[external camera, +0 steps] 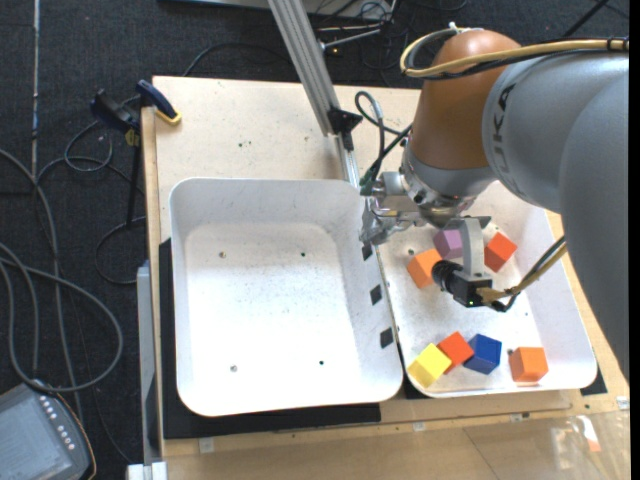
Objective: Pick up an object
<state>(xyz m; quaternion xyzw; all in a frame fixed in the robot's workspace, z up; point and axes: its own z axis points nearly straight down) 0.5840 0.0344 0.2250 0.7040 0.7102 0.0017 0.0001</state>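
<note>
We see the claw hanging below the grey arm's wrist, over the left edge of the right bin, just where that bin meets the left bin. The wrist hides much of it from above, so we cannot tell whether it is apart or together. We see nothing held in it, and no block touches it.

The blocks all lie on the floor of the right bin. The near orange block sits closest to the claw, a little to its right and towards us, apart from it. Just beyond it lies a purple block, partly under the robot's wrist gear, and further right a second orange block near the bin's far side.

At the front of the bin we find a tight cluster: a yellow block by the left wall, a red-orange block touching it, and a blue block against that one. A third orange block sits just beside the blue one, a small gap between them.

Each block looks like a small cube with plain, solid-coloured faces, so we can pick out no long axis. The near orange block rests flat, its edges turned at a slant to the bin walls; the yellow one is turned likewise, a corner towards us.
</note>
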